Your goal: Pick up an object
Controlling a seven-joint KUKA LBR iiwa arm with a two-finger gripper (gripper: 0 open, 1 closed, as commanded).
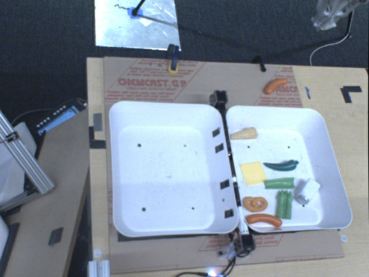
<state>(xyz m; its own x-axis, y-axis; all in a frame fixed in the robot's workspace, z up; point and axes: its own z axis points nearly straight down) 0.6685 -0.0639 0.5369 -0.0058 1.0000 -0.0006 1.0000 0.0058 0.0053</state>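
Several small play-food pieces lie clustered in the right bin [330,167], well down and to the left of the gripper [331,8], which hangs high over the dark floor beyond the bench's far corner. Blur hides whether the gripper is open or closed; that cannot be told, and nothing shows in its grasp.

Nearest the gripper, though outside either bin, an orange sausage [275,86] rests on the cardboard sheet [155,77], below and slightly left of it. Farther down inside the right bin sit a beige wedge [243,134], a dark green pepper [281,165], a yellow square [252,173], a green stick [279,183], a white-grey piece [305,190], a green pair [283,204], an orange ring [255,203] and a second sausage [264,220]. The left bin [167,107] lies farthest from the gripper.

Parked up and clear, the arm likely leaves the camera an unblocked look at the bins before a target is chosen. No pick has begun. The wedge, apart from its neighbours, looks the easier choice; the crowded lower group risks a nudged or doubled catch.
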